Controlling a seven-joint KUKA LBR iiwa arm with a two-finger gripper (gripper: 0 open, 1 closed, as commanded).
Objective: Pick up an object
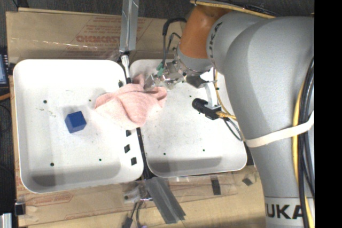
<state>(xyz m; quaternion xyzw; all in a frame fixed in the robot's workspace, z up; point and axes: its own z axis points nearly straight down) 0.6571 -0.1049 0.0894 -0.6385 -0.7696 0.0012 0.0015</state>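
Arm [251, 61] is reaching in from the view's right, orange band [195, 34] sitting just above the wrist. Jaws are hanging over the far-left corner of the right bin [181, 163], low, right at the edge of the pink cloth [133, 103]. Jaw tips are meeting the cloth's upper-right edge, and the wrist hardware is crowding them. Cannot tell if they are parted or closed, nor if any fabric is sitting between them.

Cloth is lying bunched, spreading out view-left and toward the near side from the jaws. It is draping across the shared rims of the two bins, partly in the right bin and partly in the left bin [32, 168]. Its nearest fold is touching the jaws.

Blue cube [75, 121] is sitting flat on the left bin's floor, well apart from the jaws, far to their view-left and nearer the camera, clear of the cloth.

Grey metal bar [129, 21] is standing beyond the jaws, up and slightly view-left of them, on the bench [53, 34] behind the bins.
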